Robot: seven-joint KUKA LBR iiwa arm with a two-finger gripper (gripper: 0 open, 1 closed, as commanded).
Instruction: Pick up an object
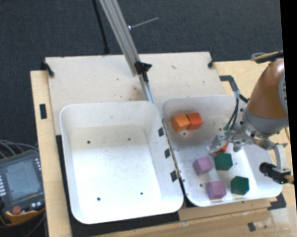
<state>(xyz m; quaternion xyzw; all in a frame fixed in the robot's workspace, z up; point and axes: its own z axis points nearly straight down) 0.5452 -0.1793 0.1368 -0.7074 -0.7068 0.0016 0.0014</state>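
My hand (223, 146) is hovering low in the right bin (257, 196).

I am reaching in just above one green cube (223, 161), with a purple cube (203, 165) beside it; whether my grip is released or clenched, I cannot tell (too small and blurred). Two orange blocks (186, 121) are sitting touching near the bin's far wall, and another purple cube (215, 189) and green cube (240, 185) are lying near its front rim.

Wooden bench (46, 149) — pale board (94, 79) (rear), two white bins (71, 147) side by side
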